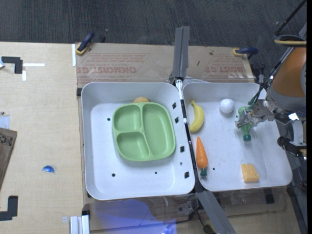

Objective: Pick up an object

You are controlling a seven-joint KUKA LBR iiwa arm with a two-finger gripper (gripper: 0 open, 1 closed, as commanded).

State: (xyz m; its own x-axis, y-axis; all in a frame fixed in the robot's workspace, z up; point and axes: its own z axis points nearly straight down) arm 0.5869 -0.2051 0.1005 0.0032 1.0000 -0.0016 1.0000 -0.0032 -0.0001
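Seen from above at a slant, the camera view shows two shallow white bins side by side on a pale wooden surface (39, 130). The left bin (97, 179) carries a green divided plate (144, 131), three compartments, lying flat near the middle. Just behind the plate's far edge a small orange-yellow thing (141, 100) peeks out; too much of it is hidden to tell what it is.

The right bin (273, 177) bears several things, well apart from one another. A banana (196, 116) lies along the left wall, curving toward the divider. Below it a carrot (201, 154) lies lengthwise, its green end pointing to the near rim. A white ball (226, 106) sits near the far wall. A yellow sponge block (250, 172) rests near the front right corner.

The arm enters from the right, its orange band (291, 77) above the wrist. The pincer (246, 125) hangs over the right half of the right bin, between the ball and the sponge. A small green object (246, 131) shows right at its tip, but I cannot tell whether the fingers are spread, pressed together, or pinching it.

Behind the bins lies a sheet of cardboard (146, 65) with blue clamps (86, 41) at its corners.
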